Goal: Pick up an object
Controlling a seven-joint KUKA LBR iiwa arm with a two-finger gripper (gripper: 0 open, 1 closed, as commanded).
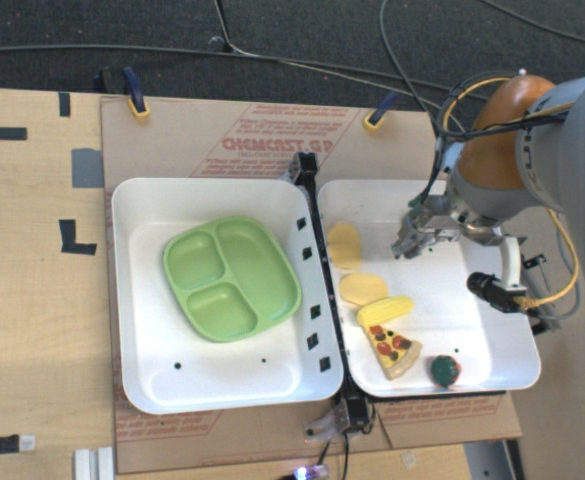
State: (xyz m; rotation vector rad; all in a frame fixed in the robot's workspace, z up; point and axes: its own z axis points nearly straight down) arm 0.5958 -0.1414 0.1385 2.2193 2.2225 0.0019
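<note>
Objects for picking lie in the right bin (517,363), all left of and below the gripper (412,240): a pale yellow disc (345,245) nearest it, a second yellow disc (363,288), a yellow banana-like piece (385,310), a pizza slice (393,351) and a small green-and-red ball (444,370). The gripper hovers over the bin's upper middle, holding nothing that I can see; whether it is spread I cannot tell. Left of the gripper, across the divider, a green tray (232,278) fills the left bin (137,268). Bare white floor surrounds the gripper, leaving room to descend.
</note>
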